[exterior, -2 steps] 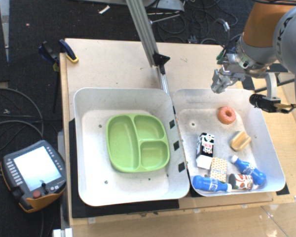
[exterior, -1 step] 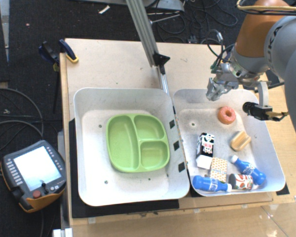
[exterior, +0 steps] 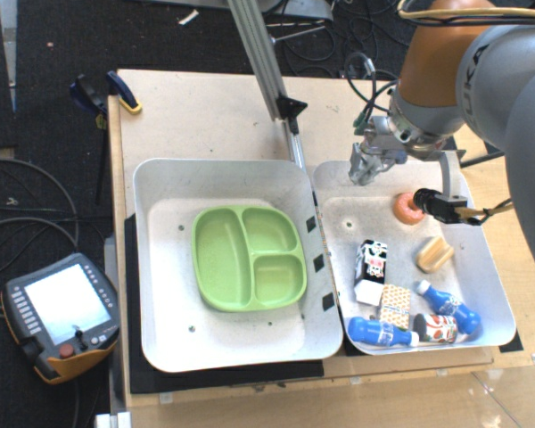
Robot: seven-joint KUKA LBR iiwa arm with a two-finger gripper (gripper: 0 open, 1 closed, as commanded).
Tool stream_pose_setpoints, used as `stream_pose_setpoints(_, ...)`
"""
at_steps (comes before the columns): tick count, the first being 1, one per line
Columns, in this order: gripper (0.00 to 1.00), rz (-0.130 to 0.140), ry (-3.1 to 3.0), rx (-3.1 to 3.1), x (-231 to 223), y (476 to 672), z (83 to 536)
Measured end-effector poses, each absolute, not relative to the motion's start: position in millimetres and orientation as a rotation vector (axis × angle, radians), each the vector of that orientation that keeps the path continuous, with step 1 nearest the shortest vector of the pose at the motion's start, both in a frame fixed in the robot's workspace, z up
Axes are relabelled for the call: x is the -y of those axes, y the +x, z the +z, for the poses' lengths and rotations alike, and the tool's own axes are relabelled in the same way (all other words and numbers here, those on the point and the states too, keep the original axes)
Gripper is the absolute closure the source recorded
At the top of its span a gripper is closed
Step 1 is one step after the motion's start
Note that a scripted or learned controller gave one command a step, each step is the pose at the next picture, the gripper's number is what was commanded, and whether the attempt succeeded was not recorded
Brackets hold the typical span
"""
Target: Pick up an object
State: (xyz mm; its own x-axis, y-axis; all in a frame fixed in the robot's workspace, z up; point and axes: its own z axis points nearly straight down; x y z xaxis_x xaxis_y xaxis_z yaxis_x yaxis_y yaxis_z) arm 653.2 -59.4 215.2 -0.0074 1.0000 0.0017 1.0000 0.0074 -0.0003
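Nothing grabbed yet; metal two-finger gripper [exterior: 364,173] hovers over the right white bin's [exterior: 497,279] far edge; can't tell its opening; pick remains.

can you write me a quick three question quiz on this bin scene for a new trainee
1. True or false: the green divided plate lies in the same bin as the blue bottles.
2. Which of these lies nearest the tool? A) the orange round object B) the black and white carton C) the beige block
3. Fill in: the green divided plate has ___ compartments.

Key
1. False. The plate is in the left bin; the blue bottles lie in the right bin.
2. A. The tool hangs over the right bin's far corner, close to the orange round object.
3. Three.
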Motion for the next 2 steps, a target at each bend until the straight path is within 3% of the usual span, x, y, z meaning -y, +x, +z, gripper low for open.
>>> stream_pose_setpoints(1,1.00,0.000,-2.211,2.229,7.4,647.0,215.3)
stream_pose_setpoints(2,1.00,-0.001,-2.209,2.229,-51.4,623.9,225.9)
